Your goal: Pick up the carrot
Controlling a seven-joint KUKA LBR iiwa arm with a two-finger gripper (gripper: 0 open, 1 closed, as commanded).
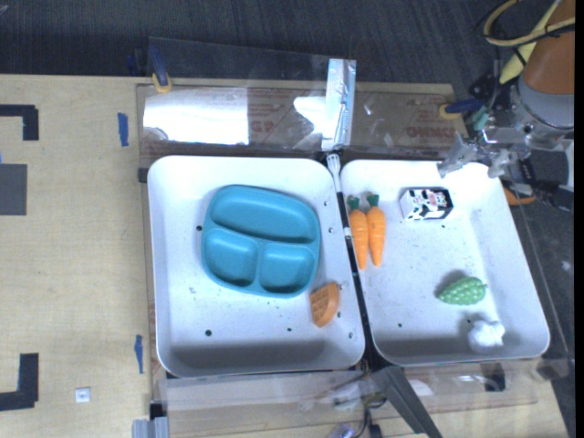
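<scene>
Two orange carrots (pixel 367 234) with green tops lie side by side against the left wall of the right bin (pixel 520 245). My gripper (pixel 474 156) hangs at the far right corner of that bin, well away from the carrots, with the grey arm and its orange band behind it at the view's right edge. Nothing shows between its fingers.
The right bin also holds a black-and-white block (pixel 426 204), a green bumpy piece (pixel 461 291) and a small white object (pixel 486 334). In the left bin (pixel 173 263) sit a blue divided plate (pixel 261 240) and an orange-brown piece (pixel 324 303). Yellow cables (pixel 516 16) loop at top right.
</scene>
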